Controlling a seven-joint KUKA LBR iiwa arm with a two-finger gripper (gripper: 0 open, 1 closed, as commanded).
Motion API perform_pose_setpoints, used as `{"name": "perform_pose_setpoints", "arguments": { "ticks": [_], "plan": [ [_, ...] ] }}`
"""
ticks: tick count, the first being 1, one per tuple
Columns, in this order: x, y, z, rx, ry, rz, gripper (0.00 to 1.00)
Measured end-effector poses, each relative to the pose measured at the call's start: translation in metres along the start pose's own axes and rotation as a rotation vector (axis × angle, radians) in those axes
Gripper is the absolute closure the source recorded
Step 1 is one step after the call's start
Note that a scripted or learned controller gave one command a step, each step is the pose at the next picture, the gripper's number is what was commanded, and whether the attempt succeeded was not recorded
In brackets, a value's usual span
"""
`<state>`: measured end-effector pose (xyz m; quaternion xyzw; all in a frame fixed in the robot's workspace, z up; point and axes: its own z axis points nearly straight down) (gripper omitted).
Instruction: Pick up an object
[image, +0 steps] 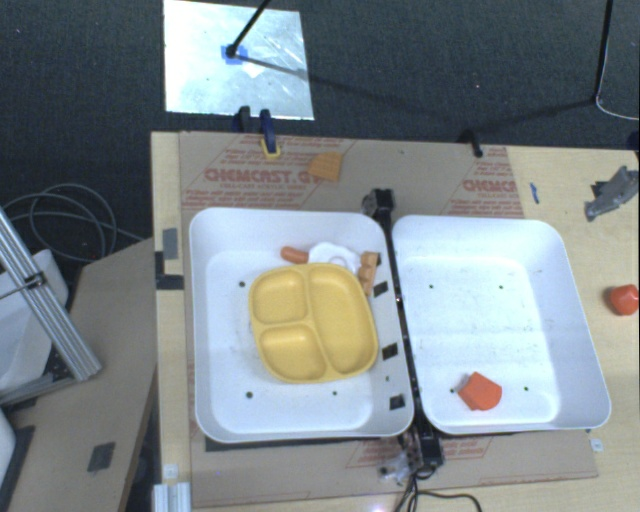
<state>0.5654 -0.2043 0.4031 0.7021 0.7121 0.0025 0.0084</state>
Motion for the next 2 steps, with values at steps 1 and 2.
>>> {"name": "perform_pose_setpoints", "arguments": {
  "ticks": [1,2],
  "plan": [
    [-0.0002,0.0010,-0.0114,-0.004,-0.002,-0.005,1.00],
    [-0.0002,0.0009,-0.0112,-0.004,-0.002,-0.005,0.00]
  ]
}}
